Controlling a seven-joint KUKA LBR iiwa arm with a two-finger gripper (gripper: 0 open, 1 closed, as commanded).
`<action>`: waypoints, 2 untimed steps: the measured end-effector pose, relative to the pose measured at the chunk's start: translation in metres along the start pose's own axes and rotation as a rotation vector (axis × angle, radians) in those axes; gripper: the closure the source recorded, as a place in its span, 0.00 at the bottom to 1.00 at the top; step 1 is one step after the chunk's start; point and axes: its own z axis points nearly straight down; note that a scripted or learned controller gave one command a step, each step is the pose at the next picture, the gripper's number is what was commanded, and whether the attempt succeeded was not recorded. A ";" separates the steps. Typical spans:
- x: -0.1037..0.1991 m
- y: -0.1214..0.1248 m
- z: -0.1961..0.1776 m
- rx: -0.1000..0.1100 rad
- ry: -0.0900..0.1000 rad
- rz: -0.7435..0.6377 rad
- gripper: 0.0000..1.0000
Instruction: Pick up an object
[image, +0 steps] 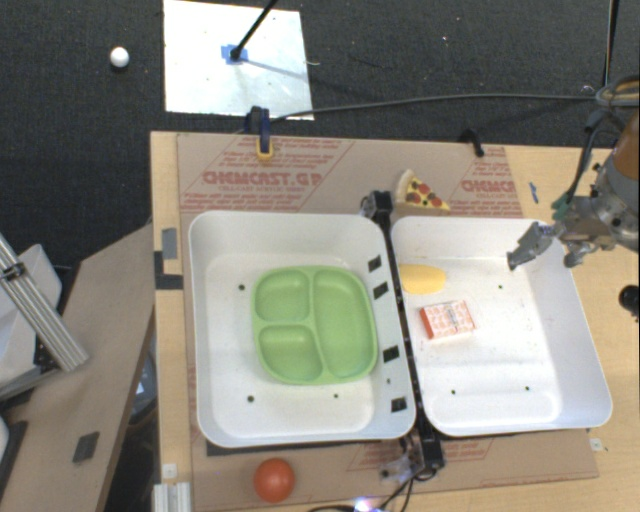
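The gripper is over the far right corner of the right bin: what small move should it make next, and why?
Probably it should move toward the red and white packet and the yellow piece. Both lie near the left wall of the right bin, while the gripper hangs over the bin's far right part, with nothing seen beneath it to pick up.
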 end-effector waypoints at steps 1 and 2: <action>0.000 0.002 -0.006 -0.011 -0.002 -0.003 0.00; 0.005 0.001 0.036 -0.009 -0.002 -0.001 0.00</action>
